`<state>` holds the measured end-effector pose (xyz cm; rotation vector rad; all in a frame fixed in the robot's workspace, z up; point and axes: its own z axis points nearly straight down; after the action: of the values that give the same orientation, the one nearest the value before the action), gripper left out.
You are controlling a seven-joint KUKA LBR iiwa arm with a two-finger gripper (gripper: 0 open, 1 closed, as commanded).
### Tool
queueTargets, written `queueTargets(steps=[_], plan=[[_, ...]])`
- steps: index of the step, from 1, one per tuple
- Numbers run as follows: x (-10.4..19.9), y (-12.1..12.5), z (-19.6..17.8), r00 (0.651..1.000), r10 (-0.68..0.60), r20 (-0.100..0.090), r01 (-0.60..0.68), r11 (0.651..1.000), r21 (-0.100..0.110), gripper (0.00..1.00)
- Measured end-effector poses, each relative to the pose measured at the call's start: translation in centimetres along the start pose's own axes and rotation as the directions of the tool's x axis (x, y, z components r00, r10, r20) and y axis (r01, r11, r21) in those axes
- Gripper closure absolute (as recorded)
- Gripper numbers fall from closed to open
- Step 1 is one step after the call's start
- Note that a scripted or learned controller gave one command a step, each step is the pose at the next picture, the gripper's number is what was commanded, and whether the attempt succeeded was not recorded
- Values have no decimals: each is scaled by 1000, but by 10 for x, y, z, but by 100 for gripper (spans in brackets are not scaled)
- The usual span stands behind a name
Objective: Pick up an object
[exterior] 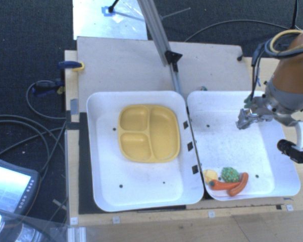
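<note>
While the jaws (244, 121) hover over the right bin (227, 135), their opening impossible to judge, the toy food pile (227, 179) lies at that bin's near edge, well apart.

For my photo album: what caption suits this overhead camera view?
Grey-orange arm's pincer hovers over right white bin above small toy foods; yellow divided plate fills left bin.

Bright, even overhead light, fairly sharp view.
The white bins (141, 195) look slightly washed out; glare lies on the pale floor panel (108, 11); shadows are soft; the gripper (244, 121) looks blurred.
</note>
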<state>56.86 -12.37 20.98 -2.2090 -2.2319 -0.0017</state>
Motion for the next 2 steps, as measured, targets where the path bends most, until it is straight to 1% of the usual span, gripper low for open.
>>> queueTargets(steps=[1, 2], plan=[[49, -11, 6, 1000, 0, 0, 0, 1000, 0, 100], [103, -20, -9, 1000, -1, -1, 1, 1000, -2, 100]])
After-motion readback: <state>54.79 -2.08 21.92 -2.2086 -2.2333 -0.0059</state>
